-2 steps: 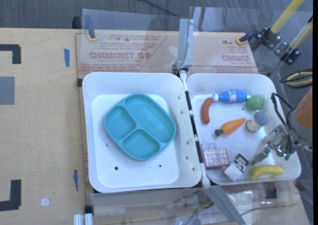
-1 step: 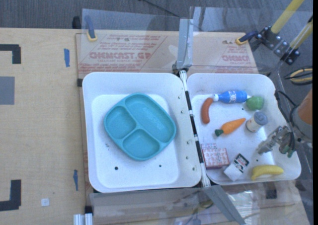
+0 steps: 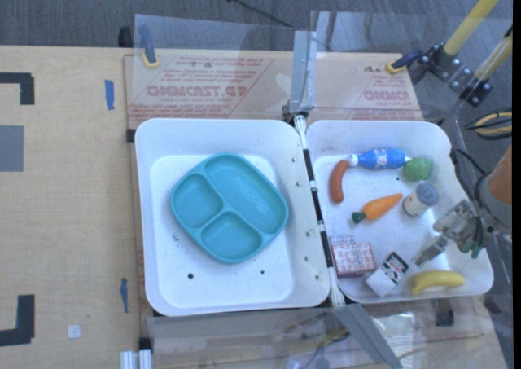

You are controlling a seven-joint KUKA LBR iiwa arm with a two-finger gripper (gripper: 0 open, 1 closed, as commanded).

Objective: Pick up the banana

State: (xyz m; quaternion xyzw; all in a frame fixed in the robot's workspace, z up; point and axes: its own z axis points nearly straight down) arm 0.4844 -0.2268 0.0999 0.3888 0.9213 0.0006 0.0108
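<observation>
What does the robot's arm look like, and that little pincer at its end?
From the right edge comes a rounded grey arm with an orange band above the wrist. The pincer is a small block of bare grey metal with thin pale fingers and a speck of green on its side. Finer markings are too small to make out.

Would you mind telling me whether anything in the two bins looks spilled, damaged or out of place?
Nothing stands out. The teal divided plate lies flat in the left bin. The banana, carrot and bottle lie loose but intact in the right bin, and the gripper sits above the banana.
</observation>
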